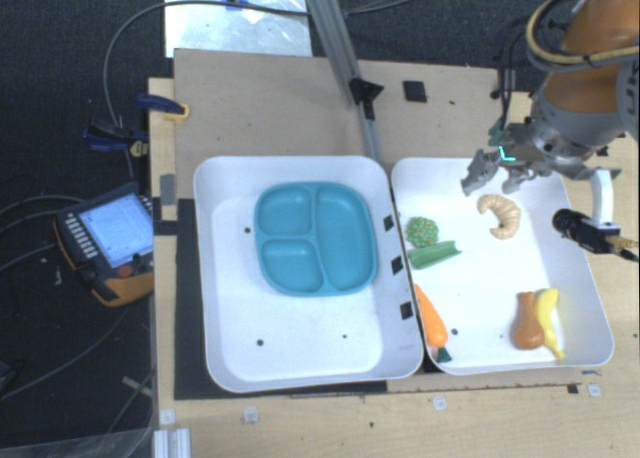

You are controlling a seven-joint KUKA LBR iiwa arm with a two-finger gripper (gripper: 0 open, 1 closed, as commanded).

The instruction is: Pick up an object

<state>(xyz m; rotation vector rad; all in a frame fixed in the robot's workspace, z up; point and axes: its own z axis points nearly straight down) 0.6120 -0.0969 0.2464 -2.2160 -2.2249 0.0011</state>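
End effector (497, 177) hung over upper part of right bin (570, 276), fingers spread apart, grasping nothing. Croissant (500, 214) lay just below it, apart. Broccoli (422, 231) and green pod (433, 254) sat centre frame; carrot (430, 314) below them; banana (548, 320) and drumstick (527, 322) lower right. Blue plate (315, 238) filled left bin (290, 346).

Grey arm (583, 106) with orange band, black cables looped above (teal light at the wrist).
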